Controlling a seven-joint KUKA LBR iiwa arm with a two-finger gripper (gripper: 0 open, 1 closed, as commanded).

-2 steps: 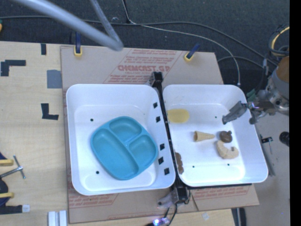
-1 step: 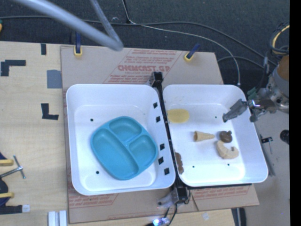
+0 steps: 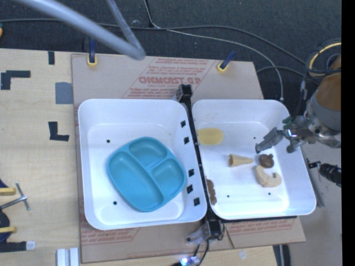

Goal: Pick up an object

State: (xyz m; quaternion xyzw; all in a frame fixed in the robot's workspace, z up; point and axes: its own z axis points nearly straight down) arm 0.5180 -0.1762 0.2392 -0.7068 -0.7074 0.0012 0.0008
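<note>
Plastic blue plate (image 3: 146,173) is lying in the left bin (image 3: 89,148); in the right bin (image 3: 244,112) a yellow disc (image 3: 210,136), cone (image 3: 239,160), brown lump (image 3: 267,160) and tan chunk (image 3: 268,177) are sitting. Small, light pieces, likely best pinched across their narrow width. Pincer (image 3: 277,140) is hovering released, grasping nothing, just right of the lump

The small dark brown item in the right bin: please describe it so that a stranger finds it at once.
Look in the right white bin, near its right wall. The dark brown lump lies there, between the tan cone-shaped piece and the pale curved piece. It is the smallest and darkest item there.
</note>
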